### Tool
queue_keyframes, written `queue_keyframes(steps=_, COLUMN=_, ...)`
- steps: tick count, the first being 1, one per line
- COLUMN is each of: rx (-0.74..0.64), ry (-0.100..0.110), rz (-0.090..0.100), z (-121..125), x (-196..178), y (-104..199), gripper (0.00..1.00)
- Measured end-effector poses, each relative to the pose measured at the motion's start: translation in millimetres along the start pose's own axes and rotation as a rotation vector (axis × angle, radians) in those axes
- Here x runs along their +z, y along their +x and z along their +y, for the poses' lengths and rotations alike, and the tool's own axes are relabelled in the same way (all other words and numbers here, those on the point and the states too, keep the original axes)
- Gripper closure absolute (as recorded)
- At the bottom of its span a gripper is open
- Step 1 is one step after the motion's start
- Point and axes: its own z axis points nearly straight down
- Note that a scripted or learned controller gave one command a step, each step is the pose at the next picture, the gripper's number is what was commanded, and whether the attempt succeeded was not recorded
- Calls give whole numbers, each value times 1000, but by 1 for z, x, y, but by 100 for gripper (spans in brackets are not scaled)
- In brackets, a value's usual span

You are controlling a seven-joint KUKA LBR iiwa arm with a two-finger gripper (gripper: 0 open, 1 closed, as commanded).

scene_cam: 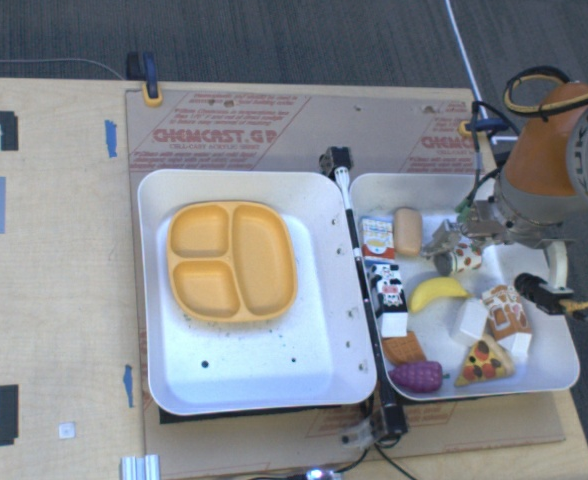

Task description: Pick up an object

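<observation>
My gripper hangs low over the upper middle of the right bin, under the arm's orange band. Right beneath its tip lies a small white toy with red spots; whether the gripper touches it is unclear. A yellow banana lies just below and left of the gripper. A tan bread roll and an orange and white carton sit to its left.
The right bin also holds a cow-print carton, a cracker, purple grapes, a pizza slice, white blocks and a snack pack. A yellow divided plate sits in the left bin.
</observation>
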Motion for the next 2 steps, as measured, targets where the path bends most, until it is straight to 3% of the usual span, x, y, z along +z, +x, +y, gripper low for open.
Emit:
queue_keyframes(steps=1, rx=1, ry=-4, rz=-1, z=1, x=-11, y=0, gripper=100)
queue_keyframes(steps=2, rx=-2, ry=2, rz=1, z=-14, x=-124, y=88, gripper=100)
